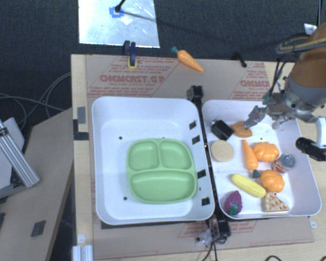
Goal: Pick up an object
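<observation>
A green divided plate is seen lying in the left bin. The toy foods, among them a carrot and corn cob, are gathered in the right bin. The gripper is held above that bin's far edge; whether it is spread cannot be told.

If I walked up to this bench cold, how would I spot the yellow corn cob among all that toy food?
Find the right-hand white bin, the one crowded with toy food. Look toward its near edge, just right of the purple piece. The corn cob lies there slanting, the one long yellow thing, beside the rounder orange pumpkin and the tan waffle wedge.
</observation>
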Robot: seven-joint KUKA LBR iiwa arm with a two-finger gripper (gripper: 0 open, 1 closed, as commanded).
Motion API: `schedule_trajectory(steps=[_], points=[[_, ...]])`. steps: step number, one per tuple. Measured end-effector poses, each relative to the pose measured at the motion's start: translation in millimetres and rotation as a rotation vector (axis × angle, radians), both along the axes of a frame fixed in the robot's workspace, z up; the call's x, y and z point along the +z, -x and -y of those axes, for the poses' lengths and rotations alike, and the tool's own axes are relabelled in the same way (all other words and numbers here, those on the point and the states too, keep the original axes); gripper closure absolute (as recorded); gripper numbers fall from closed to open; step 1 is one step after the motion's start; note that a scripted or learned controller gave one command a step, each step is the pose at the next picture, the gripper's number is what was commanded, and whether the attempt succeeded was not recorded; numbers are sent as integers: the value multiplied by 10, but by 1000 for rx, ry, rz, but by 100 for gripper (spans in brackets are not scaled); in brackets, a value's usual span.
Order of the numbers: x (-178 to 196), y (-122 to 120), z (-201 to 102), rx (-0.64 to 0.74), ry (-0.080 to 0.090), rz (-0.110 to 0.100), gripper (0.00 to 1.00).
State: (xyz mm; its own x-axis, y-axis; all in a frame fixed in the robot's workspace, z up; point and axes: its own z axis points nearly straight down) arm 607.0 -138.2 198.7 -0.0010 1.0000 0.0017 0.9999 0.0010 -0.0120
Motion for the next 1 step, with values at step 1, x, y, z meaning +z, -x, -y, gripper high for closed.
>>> schedule_trajectory(steps=[1], points=[[82, -28, -4, 3, 2, 13, 0]])
